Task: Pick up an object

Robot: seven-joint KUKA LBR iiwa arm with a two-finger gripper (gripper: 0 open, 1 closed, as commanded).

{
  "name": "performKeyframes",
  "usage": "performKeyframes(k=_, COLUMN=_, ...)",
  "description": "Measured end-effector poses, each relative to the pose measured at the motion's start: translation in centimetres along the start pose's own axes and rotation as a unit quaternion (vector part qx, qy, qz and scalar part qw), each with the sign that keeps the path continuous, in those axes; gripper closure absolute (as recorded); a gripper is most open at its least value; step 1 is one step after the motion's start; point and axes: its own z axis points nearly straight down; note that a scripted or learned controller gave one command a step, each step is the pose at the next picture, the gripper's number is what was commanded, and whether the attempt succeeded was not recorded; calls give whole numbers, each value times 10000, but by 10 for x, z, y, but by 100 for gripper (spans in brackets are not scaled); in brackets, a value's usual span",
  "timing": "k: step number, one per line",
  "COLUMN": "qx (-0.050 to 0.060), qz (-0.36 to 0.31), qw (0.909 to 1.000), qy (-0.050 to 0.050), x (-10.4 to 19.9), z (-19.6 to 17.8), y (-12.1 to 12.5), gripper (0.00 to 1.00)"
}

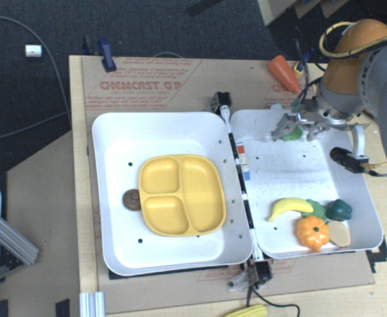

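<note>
— Left bin (107,177) first?
— Held a yellow three-compartment plastic plate (181,194) near the middle, with a small brown round disc (131,199) tucked against the plate's left edge, partly hidden under it.

— And the right bin (273,240)?
— Carried a yellow toy banana (289,207), an orange toy pumpkin (312,232) just below it, a dark green toy pepper (339,209) to the right, and a pale beige flat piece (341,235) touching the pumpkin, all clustered in the near right corner.

— Gripper (298,129)?
— Reached low over the far end of the right bin, fingers spread to either side of a small green object (290,135); couldn't tell whether clenched on it or merely beside it.

— Beyond the bins?
— Lay an orange carrot-shaped toy (284,74) on the brown bench board (147,84).
</note>
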Motion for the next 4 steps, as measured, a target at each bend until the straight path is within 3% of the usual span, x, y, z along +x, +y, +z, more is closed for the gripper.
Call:
performKeyframes(k=1, qx=6, qz=-11, qw=10000, qy=22, x=-51, z=4, y=1, gripper=0)
performKeyframes(k=2, qx=7, qz=3, qw=10000, qy=13, x=-28, z=13, y=-81, gripper=0)
performKeyframes(k=3, qx=-23, qz=-9, qw=10000, qy=-3, x=-35, z=-92, y=-14, gripper=0)
performKeyframes(k=4, qx=-18, qz=-11, qw=10000, qy=1, x=-20, z=-92, y=1, gripper=0)
